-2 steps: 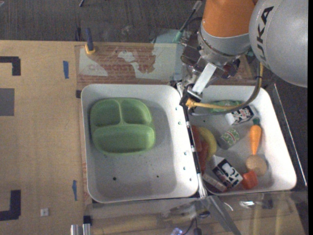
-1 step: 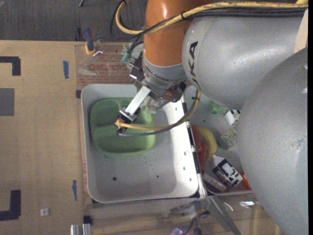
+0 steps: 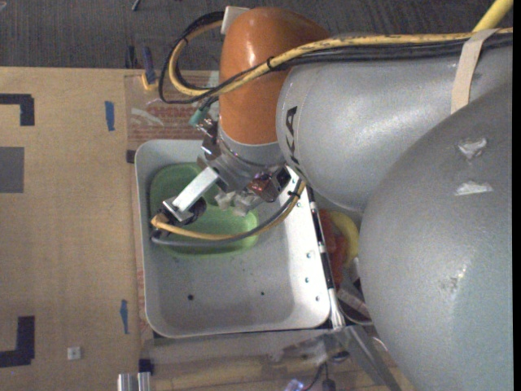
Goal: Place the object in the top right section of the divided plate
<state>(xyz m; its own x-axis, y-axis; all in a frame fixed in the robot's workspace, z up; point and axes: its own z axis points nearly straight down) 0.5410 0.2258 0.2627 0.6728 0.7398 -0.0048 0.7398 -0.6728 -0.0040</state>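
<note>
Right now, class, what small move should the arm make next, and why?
Probably a short lift straight up. The claw hangs over the upper right part of the green plate in the white bin, and the wrist hides the sections beneath, so whether an object lies there cannot be told.

A tan table (image 3: 65, 243) carries a shallow white bin (image 3: 236, 300), set toward the view's right and seen from above at a slant. Strips of blue tape (image 3: 109, 116) are stuck to the surface just left of the bin. Black corner marks (image 3: 18, 108) and a grey patch (image 3: 10, 169) line the table's left edge.
</note>
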